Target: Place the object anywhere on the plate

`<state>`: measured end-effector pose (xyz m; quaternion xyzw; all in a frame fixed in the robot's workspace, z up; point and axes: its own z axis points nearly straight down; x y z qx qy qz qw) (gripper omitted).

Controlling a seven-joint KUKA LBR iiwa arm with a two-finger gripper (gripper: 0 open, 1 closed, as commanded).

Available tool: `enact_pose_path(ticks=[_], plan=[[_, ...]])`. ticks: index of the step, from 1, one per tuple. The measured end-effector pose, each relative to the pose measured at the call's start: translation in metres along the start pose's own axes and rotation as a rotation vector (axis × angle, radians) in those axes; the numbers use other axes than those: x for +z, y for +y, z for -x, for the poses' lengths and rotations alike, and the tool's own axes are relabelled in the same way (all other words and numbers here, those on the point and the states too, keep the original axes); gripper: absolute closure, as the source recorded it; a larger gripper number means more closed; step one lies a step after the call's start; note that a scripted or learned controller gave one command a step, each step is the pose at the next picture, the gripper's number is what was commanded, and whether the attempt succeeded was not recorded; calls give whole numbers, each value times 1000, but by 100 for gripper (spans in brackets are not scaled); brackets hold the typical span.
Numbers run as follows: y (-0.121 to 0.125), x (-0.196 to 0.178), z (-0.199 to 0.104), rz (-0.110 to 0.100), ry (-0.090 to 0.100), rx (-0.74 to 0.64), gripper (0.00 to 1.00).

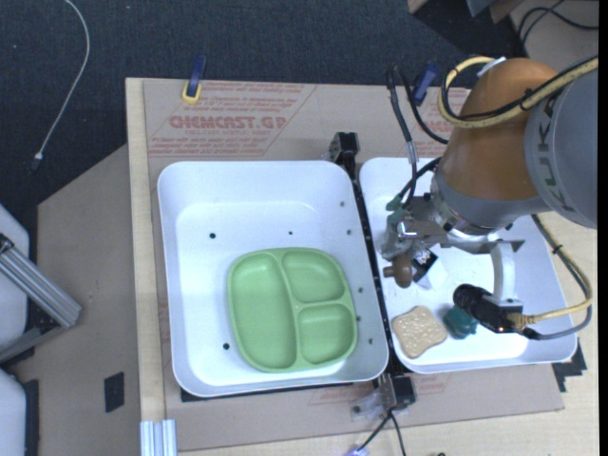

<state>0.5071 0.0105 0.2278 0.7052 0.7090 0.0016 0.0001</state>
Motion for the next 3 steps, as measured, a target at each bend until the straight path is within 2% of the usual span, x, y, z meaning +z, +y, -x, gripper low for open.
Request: enact_pose_path(ticks=[1, 2, 3], plan=[[-3, -9, -54, 0, 0, -1, 100], [-6, 5, -102, -6, -1, 4, 100], [-6, 5, -102, -5, -2, 5, 0]])
